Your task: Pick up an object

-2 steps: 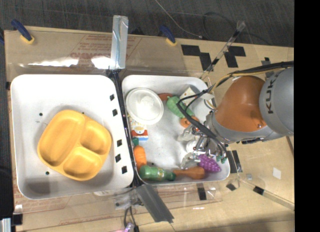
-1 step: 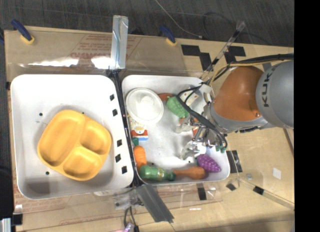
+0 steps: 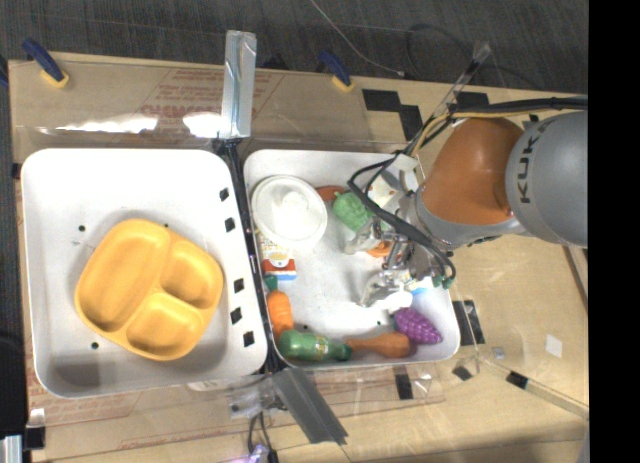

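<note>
Arm (image 3: 500, 181) over right bin (image 3: 330, 271) | fingers (image 3: 385, 286) — state unclear | drumstick (image 3: 378, 346) lying left-right

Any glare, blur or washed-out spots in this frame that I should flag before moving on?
Camera view: glare strip on the clear sheet above the left bin; the white bowl is washed out, nearly merging with the right bin; the gripper is blurry among cables; the yellow tray is sharp and evenly lit.
</note>
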Robot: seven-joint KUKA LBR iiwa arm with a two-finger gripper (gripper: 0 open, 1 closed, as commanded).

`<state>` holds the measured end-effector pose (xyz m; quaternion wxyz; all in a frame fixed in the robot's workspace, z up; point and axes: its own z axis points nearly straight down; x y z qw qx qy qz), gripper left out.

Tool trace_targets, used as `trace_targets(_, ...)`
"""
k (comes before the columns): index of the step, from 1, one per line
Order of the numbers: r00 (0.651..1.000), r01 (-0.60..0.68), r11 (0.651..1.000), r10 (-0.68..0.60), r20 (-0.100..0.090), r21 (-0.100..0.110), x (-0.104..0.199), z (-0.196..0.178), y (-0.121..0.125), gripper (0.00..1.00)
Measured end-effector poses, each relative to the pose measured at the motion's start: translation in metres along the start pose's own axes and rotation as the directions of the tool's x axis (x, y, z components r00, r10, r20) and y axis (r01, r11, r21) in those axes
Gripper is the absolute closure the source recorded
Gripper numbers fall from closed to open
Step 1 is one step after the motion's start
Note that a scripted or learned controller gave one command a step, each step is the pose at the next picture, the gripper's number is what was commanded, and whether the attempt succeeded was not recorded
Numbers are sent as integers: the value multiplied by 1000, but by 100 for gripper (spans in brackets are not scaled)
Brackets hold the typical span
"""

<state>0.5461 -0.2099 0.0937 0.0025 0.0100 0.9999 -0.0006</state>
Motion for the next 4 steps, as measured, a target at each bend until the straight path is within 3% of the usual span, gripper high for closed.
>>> trace_targets(1,1000,3,1000,-3,4,1,-2,-11,1,100)
trace_targets(2,1000,3,1000,-3,4,1,-2,-11,1,0)
trace_targets(3,985,174,985,-174,1,1,-15,1,2,0)
trace_targets(4,998,59,998,-59,2,0,-22,1,16,0)
